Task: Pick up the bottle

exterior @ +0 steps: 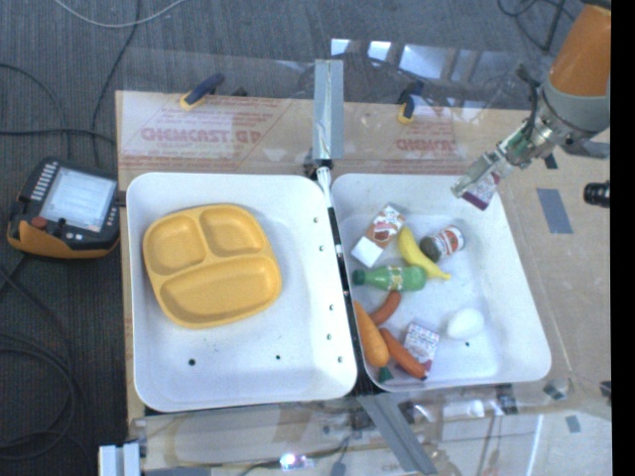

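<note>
Bottle (393, 278) first: the green one lies on its side near the middle of the right bin (516, 296), its cap end pointing toward the bin's left wall and its body running across to touch the lower end of the banana (417, 251). Nothing grips it. The gripper (478, 188) hangs over the right bin's far right corner, well apart from the bottle, on the end of the grey arm (571, 77) with its orange band, which reaches in from the right; whether its fingers stand apart or together cannot be told from this angle, though a small purple-tipped end shows at its lowest point. Around the bottle the right bin is crowded. A small carton (381, 230) with a red and white label sits toward the far left part of the bin, just beside the banana's upper end. A little can (443, 243) lies on its side to the right of the banana. Below the bottle, a red sausage-like piece (388, 306) slants toward the left wall, and two carrots (371, 337) lie along the near left corner, one against the wall and one nearer the middle. A small packet (421, 339) rests beside them, and a white egg (463, 322) lies toward the near right part of the bin. The left bin (169, 365) carries a yellow tray (211, 263) with three compartments, set toward its far left corner.
</note>
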Controlling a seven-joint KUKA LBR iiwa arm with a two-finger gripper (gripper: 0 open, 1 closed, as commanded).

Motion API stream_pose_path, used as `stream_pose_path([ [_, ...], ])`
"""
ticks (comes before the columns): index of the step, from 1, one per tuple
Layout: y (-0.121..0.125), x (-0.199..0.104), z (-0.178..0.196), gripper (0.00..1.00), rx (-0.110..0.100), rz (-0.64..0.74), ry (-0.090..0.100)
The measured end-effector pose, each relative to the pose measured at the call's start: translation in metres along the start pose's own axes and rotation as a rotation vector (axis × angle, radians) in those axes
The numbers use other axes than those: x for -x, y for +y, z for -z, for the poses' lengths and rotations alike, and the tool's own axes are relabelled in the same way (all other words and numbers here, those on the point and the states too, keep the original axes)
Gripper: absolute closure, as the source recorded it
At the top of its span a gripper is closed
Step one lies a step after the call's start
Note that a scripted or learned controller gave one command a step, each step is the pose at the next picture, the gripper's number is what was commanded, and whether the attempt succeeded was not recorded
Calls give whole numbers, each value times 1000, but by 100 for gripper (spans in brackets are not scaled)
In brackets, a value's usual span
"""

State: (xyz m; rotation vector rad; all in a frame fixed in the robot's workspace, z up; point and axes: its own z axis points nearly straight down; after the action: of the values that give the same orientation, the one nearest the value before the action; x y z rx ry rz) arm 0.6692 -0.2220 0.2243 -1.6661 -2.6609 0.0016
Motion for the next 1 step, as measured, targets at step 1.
stream_pose_path([
  [1,-50,-22,-15,0,-1,79,-2],
])
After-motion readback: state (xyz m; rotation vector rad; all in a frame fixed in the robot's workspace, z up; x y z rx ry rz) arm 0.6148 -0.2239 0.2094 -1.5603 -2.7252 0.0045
